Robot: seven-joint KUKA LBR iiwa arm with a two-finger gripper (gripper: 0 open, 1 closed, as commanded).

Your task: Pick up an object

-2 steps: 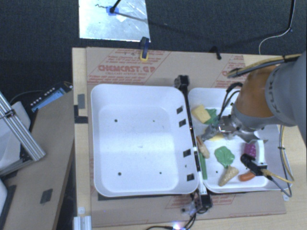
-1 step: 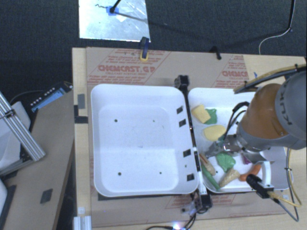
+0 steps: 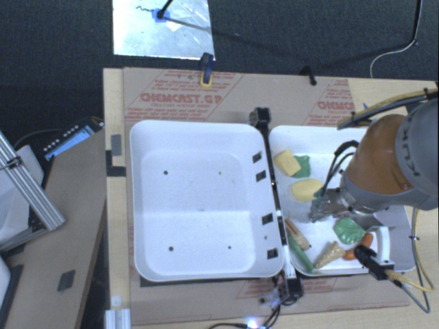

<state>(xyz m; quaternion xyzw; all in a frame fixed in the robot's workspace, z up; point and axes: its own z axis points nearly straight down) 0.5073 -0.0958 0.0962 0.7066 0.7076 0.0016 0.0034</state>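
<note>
Yellow rounded object (image 3: 306,188) in right bin (image 3: 302,134), beside hand (image 3: 321,208).

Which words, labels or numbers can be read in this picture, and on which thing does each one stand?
"CHEMCAST GP", red print on the brown board behind the left bin.
"CHEMCAST", the same red print, partly cut off by the arm, on the board behind the right bin.
Smaller red lines above and below both prints: too blurred to read.
</note>
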